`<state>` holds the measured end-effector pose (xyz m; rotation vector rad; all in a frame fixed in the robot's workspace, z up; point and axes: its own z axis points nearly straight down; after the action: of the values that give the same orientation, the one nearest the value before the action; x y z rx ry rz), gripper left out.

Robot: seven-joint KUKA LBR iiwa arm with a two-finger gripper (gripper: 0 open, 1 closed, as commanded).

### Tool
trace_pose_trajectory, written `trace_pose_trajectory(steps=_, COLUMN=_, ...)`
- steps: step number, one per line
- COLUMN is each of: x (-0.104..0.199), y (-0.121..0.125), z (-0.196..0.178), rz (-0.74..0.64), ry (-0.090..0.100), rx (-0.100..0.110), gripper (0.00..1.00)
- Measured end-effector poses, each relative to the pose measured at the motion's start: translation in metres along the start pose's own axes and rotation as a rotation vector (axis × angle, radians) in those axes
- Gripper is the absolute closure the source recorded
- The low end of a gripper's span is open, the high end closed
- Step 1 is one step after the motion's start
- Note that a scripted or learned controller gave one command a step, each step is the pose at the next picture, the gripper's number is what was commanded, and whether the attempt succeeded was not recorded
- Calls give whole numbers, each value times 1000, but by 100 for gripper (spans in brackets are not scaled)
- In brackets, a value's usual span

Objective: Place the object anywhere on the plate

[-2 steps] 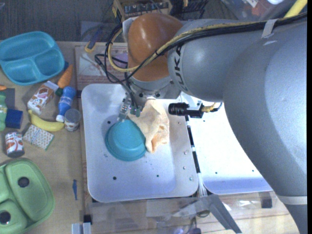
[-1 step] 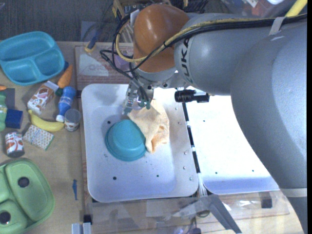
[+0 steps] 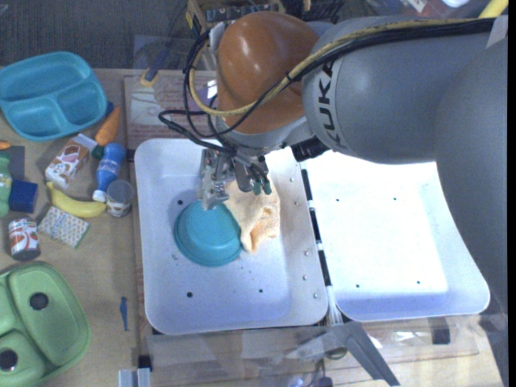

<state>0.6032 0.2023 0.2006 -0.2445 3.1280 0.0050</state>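
The arm is reaching in over the left bin (image 3: 161,297), with the gripper (image 3: 234,182) hanging just above the things in it. Its fingers (image 3: 260,185) are showing a small gap between them and nothing caught there, so it is reading as partly open and holding nothing. A blue plate (image 3: 208,234) (more a shallow round dish) is sitting in the bin's middle. The object, a pale yellow-tan soft thing (image 3: 260,214), is lying just beside the plate on its right, touching or slightly overlapping the rim. It is looking crumpled and limp, like cloth or a soft toy, so probably light, floppy and not fragile. A pinch on a raised fold near its centre is looking safest; an edge grab is likely dragging it or slipping off.
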Motion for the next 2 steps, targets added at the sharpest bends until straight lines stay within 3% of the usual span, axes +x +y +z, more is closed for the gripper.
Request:
trace_pose_trajectory(steps=1, x=-39, y=-62, z=-14, rz=-158, ry=-7, rx=1, gripper=100)
trace_pose_trajectory(steps=2, x=-55, y=-67, z=44, rz=-456, ry=-2, rx=0, gripper=100)
